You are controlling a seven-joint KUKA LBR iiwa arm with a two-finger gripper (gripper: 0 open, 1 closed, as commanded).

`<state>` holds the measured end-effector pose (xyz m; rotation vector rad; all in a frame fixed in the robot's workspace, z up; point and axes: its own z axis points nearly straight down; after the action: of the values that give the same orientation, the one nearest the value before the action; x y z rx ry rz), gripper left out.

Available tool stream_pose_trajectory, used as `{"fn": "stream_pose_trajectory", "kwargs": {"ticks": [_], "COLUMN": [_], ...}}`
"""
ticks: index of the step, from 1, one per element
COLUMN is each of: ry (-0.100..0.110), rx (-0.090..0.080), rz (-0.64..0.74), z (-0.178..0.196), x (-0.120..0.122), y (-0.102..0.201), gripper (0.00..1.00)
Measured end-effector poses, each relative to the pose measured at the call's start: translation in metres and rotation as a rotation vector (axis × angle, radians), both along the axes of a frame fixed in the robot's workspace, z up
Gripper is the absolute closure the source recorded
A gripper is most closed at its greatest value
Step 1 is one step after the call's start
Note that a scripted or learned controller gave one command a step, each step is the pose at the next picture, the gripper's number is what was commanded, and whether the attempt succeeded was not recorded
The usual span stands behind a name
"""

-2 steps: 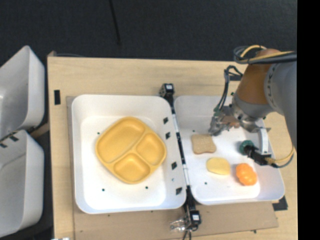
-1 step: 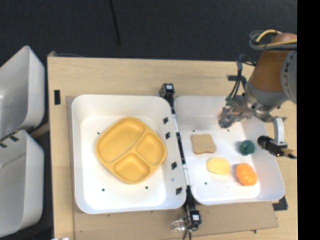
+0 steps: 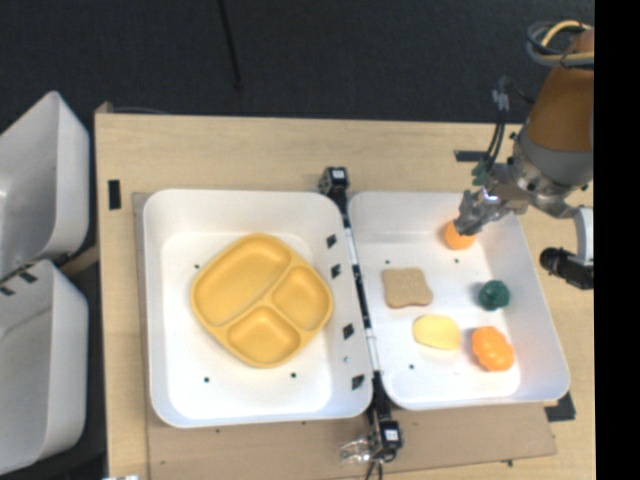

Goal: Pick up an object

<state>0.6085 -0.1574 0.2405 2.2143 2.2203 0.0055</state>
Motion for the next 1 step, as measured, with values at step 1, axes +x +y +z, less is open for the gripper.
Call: {"fn": "stream_pose_trajectory", "kwargs": {"ticks": [1], "ry": [0.004], "rx": [0.001], "rz": [0.001], "z": [0.0160], "x": [0.0007], "y": [-0.0009], "gripper": [1.00]}}
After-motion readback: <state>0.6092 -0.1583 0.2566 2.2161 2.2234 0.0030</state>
